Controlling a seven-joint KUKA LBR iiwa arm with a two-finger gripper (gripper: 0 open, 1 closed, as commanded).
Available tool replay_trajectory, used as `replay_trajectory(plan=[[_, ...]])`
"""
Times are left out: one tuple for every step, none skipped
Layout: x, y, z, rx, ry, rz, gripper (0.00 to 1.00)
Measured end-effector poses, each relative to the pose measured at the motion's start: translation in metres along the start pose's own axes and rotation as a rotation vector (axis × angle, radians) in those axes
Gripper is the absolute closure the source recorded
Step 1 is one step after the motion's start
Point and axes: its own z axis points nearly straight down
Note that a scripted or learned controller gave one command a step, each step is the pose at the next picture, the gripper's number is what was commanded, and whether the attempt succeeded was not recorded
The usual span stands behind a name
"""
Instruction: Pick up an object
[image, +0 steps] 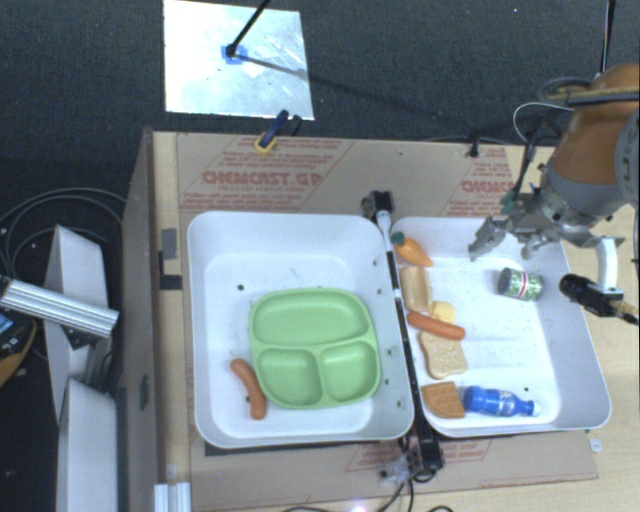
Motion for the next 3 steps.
replay_trajectory(plan=[[-0.052,-0.001,0.109,-0.001,-0.002,0.002,0.00],[0.000,-0.004,-0.012,-0.004,-0.001,-0.001,0.00],[-0.058,-0.015,0.052,0.002,-0.001,0.002,0.00]])
